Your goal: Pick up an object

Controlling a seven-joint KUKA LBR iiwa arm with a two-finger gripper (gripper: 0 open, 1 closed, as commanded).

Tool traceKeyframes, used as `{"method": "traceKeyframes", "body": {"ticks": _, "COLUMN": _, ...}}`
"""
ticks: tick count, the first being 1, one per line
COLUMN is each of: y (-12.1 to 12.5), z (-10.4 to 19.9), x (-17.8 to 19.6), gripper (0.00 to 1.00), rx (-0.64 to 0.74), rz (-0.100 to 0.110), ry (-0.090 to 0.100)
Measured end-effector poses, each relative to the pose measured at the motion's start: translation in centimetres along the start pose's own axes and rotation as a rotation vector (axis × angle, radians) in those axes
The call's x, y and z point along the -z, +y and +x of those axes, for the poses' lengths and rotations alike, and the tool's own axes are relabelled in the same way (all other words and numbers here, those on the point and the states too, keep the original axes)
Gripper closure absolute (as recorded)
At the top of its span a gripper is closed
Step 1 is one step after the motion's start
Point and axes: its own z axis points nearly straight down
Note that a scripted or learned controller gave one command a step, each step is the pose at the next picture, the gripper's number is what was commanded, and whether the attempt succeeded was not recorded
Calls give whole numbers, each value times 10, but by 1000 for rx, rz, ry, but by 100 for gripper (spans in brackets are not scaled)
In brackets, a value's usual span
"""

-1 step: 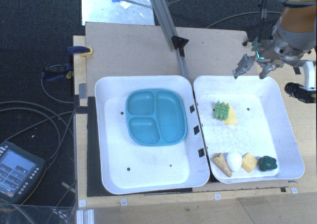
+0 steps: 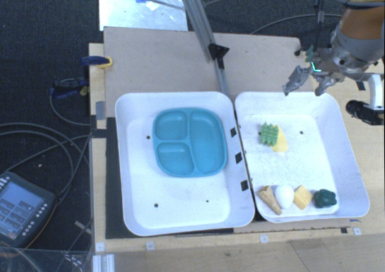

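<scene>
near: cone (image 2: 270,199), white egg (image 2: 284,195), yellow block (image 2: 302,197), dark green piece (image 2: 325,198) crowding right bin's (image 2: 346,144) front edge, shapes blurring | mid: green-yellow toy (image 2: 272,136) lying alone; blue tray (image 2: 189,141) sitting in left bin (image 2: 135,162) | far: gripper (image 2: 309,82) hovering over rim, fingers spread, holding nothing; arm running off frame

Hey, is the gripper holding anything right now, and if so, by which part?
Nothing is held. The gripper hangs over the top edge of the right bin with its jaws open and bare; the small objects lie apart from it in the bin.
</scene>
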Motion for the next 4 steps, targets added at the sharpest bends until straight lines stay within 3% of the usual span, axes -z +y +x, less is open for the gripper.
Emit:
{"method": "traceKeyframes", "body": {"ticks": 3, "y": -4, "z": 12, "x": -171, "gripper": 0, "rx": -5, "rz": 7, "ry": 1}}
{"method": "traceKeyframes", "body": {"ticks": 4, "y": -1, "z": 12, "x": -155, "gripper": 100, "rx": -5, "rz": -3, "ry": 0}}
